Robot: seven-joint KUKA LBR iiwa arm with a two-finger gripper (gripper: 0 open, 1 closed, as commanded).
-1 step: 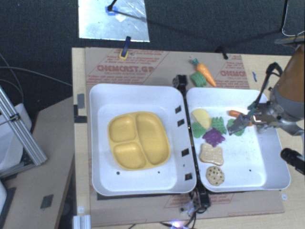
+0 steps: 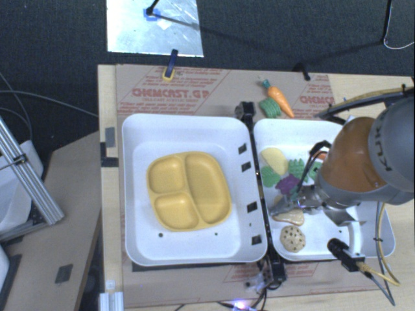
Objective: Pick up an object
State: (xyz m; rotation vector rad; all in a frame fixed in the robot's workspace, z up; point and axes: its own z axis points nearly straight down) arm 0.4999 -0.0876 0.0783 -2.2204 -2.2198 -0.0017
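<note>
Beside pincer [image 2: 285, 206]: cookie [image 2: 292, 239], purple toy [image 2: 287, 184].

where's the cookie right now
The cookie lies in the right bin, near its front-left corner, just below a tan piece and the hand.

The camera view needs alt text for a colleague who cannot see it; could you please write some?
A grey and orange robot arm reaches from the right into the right white bin, its gripper low among toy foods including a cookie. The left bin holds a yellow divided plate; a toy carrot lies beyond the bins.
</note>
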